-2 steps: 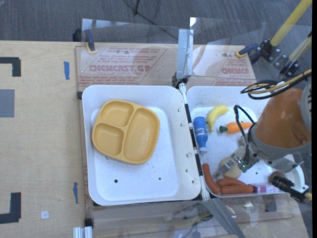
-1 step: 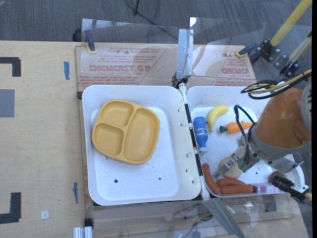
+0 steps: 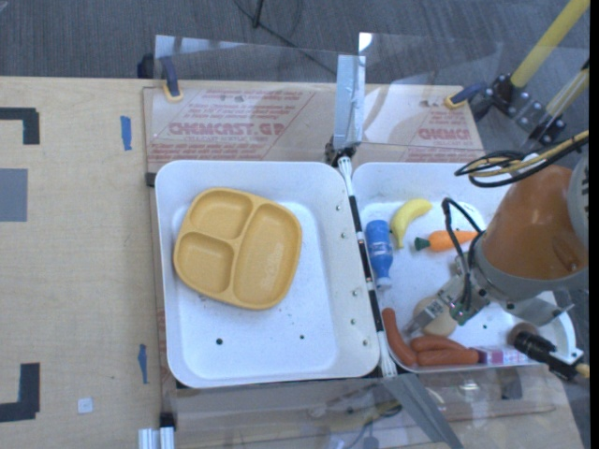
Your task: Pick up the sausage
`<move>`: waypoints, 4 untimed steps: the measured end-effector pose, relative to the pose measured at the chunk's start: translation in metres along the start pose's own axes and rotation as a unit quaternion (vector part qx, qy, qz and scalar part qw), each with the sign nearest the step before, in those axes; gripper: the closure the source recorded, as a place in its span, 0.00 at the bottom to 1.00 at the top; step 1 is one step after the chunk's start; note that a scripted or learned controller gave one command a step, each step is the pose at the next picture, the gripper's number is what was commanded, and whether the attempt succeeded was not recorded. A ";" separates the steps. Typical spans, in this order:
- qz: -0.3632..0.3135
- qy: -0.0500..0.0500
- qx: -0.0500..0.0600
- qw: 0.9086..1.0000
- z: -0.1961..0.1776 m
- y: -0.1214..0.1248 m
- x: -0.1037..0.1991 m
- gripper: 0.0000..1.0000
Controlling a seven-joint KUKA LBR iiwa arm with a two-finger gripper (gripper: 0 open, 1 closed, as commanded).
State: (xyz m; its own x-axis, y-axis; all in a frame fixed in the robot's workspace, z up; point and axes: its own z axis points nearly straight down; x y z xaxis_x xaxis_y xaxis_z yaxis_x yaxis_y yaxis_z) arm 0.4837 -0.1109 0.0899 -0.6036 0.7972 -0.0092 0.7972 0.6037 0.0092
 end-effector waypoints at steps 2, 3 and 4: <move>0.000 0.000 0.000 1.000 0.000 0.000 0.000 0.00; 0.000 0.000 0.000 1.000 0.000 0.000 0.000 0.00; 0.000 0.000 0.000 1.000 0.000 0.000 0.000 0.00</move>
